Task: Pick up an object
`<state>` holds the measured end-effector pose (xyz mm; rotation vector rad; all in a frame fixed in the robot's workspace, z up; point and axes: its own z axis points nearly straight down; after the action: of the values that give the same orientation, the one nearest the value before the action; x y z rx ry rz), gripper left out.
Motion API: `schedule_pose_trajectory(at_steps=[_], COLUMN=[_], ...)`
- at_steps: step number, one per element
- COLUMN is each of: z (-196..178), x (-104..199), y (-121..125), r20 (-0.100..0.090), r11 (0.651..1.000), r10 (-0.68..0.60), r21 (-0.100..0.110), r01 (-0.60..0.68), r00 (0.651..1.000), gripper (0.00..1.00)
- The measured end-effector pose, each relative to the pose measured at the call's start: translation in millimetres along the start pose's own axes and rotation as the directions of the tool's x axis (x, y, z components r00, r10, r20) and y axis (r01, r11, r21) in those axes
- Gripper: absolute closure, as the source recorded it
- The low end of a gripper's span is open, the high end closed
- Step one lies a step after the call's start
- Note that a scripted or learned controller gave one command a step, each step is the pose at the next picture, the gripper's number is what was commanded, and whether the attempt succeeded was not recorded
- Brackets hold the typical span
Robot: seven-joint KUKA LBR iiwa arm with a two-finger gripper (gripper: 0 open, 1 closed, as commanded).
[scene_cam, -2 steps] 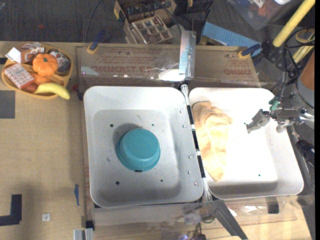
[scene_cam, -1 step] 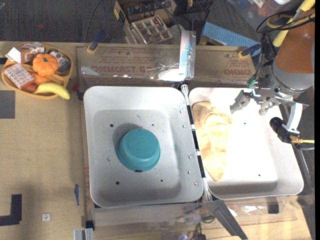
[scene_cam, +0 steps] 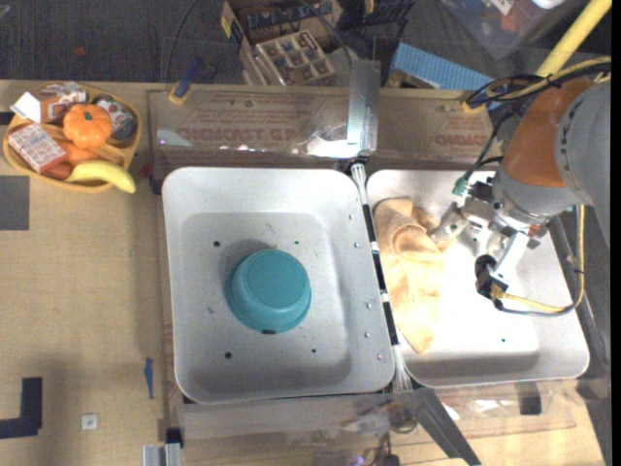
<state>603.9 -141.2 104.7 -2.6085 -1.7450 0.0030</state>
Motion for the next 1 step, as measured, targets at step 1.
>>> schedule_pose_trajectory(at_steps=[1], z=[-77.3], x=[3.6], y=[34.8], r20=[0.001], r11=[0.999], r10=[0.039], r21=[-0.005], r01=[-0.039], r00=[0.999], gripper=[0.00])
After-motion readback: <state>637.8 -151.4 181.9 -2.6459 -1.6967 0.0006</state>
